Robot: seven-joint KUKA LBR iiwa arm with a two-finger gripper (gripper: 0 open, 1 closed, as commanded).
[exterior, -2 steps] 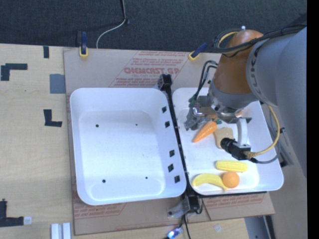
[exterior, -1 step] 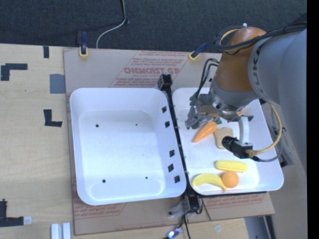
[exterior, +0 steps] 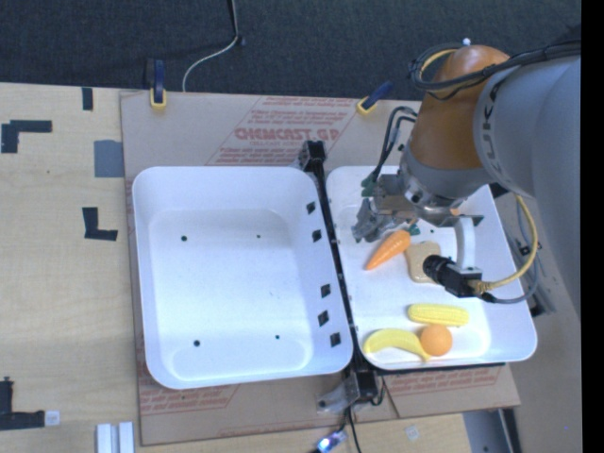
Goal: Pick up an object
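The claw (exterior: 371, 223) hangs just beside the carrot (exterior: 388, 249); its grip I cannot tell. Light, stiff, slippery: pinch mid-body.

Two bins sit side by side on the worktop (exterior: 57, 253). In the right bin (exterior: 514, 343): carrot (exterior: 388, 249) at the back, corn (exterior: 438, 314) nearer, banana (exterior: 392, 343) and orange (exterior: 436, 341) in front.

Dark carpeted floor (exterior: 113, 17) beyond, pale wooden bench (exterior: 57, 281) with black tape marks, brown cardboard sheet (exterior: 255, 130) clamped on top
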